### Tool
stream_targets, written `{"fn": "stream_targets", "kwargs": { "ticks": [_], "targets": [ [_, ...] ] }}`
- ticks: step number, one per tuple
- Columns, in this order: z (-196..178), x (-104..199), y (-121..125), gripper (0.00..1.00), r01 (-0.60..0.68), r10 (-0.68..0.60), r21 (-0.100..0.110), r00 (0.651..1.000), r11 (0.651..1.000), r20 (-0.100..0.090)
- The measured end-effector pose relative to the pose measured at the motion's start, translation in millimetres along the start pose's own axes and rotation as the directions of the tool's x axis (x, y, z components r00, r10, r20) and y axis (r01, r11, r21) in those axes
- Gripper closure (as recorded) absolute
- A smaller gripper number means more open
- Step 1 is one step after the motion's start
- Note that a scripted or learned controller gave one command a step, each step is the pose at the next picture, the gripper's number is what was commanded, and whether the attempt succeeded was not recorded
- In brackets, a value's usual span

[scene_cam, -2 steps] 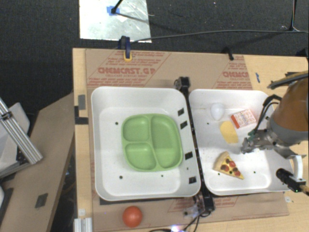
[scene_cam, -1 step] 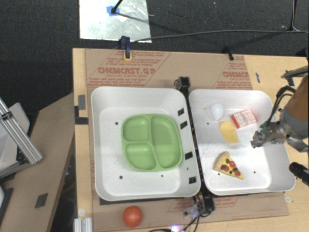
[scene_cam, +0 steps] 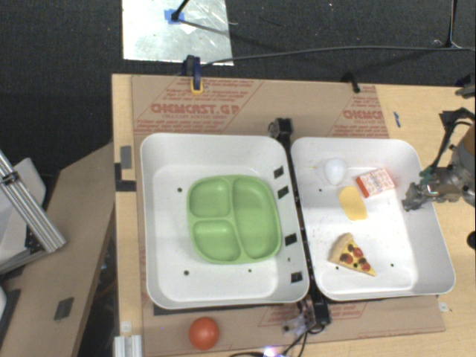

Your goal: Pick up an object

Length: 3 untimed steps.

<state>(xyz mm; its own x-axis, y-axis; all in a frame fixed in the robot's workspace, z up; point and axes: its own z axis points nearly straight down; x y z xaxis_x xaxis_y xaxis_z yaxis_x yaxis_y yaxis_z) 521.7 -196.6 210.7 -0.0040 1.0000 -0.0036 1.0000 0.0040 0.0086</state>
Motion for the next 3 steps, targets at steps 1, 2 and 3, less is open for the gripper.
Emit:
{"fn": "stream_targets", "kwargs": {
  "ticks": [1,2,3],
  "targets": [
    [-54.3,-0.8,2.5,1.0,0.001,-0.001,0.0,1.0,1.0,-0.001],
    [-56.1,44.1,-2.1,1.0,0.005,-0.005,0.005,1.0,1.0,-0.005],
    [-39.1,98.2,-4.9,1.0,0.006,-0.006,0.007,1.0,1.0,-0.005]
  ]
}}
